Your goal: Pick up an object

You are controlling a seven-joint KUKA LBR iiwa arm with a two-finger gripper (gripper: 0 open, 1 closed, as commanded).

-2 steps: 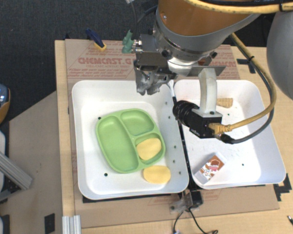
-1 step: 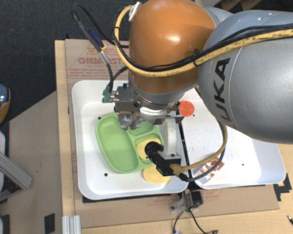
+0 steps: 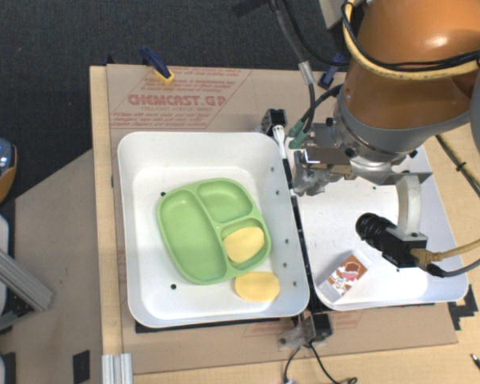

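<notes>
Approach step: gripper (image 3: 306, 174) hovers over right bin (image 3: 324, 230) by divider; fingers' state cannot tell. Small printed packet (image 3: 348, 275) lies below-right of fingers, unheld. Next: shift over it, descend.

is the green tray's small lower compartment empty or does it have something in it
Occupied. A yellow piece lies inside the lower right compartment of the green tray; a second yellow piece lies outside it on the left bin.
</notes>
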